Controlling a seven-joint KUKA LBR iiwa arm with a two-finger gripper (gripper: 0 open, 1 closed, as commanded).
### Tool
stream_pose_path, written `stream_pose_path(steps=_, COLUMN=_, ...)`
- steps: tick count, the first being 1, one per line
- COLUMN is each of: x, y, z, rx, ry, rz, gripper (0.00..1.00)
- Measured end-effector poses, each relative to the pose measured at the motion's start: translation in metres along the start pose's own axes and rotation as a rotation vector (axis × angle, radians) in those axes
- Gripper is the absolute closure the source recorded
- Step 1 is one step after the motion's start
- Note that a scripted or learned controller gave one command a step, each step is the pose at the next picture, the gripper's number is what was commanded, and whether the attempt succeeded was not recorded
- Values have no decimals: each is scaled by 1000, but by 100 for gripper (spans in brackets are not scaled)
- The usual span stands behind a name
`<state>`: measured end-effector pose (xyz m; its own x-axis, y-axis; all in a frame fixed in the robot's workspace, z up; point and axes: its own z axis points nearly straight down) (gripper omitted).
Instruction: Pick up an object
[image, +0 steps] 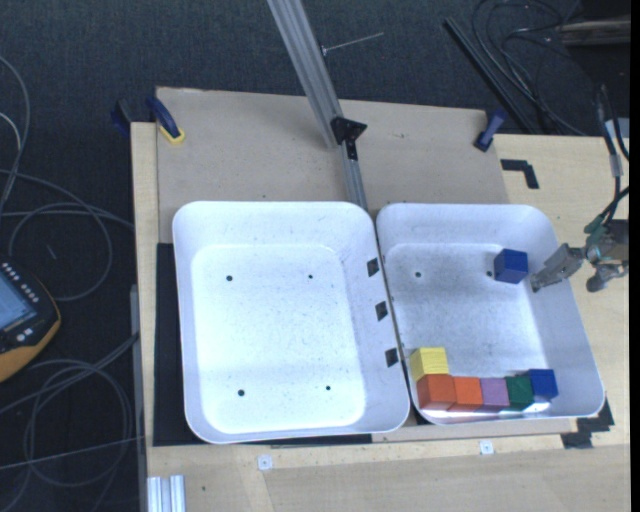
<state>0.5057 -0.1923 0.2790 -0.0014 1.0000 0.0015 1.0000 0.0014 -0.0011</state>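
Two bins side by side: in the right bin (560, 330), one block (510, 265) behind, blocks (480, 385) lining its front wall.

A robotics lab: loose cables (60, 215) trail over dark carpet (70, 60), a handheld control pendant (22, 315) beside the clamped plywood tabletop (260, 150).

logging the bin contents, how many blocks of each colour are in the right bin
blue blocks: 2, one alone near the far wall, one at the near right corner
yellow block: 1
orange blocks: 2
purple block: 1
green block: 1
total: 7
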Motion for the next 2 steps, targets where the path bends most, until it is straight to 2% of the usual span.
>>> stream_pose_path(steps=1, x=8, y=76, z=9, rx=-6, ry=-3, rz=-4, gripper=0)
stream_pose_path(steps=2, x=19, y=99, z=10, rx=-5, ry=-3, rz=-1, gripper=0)
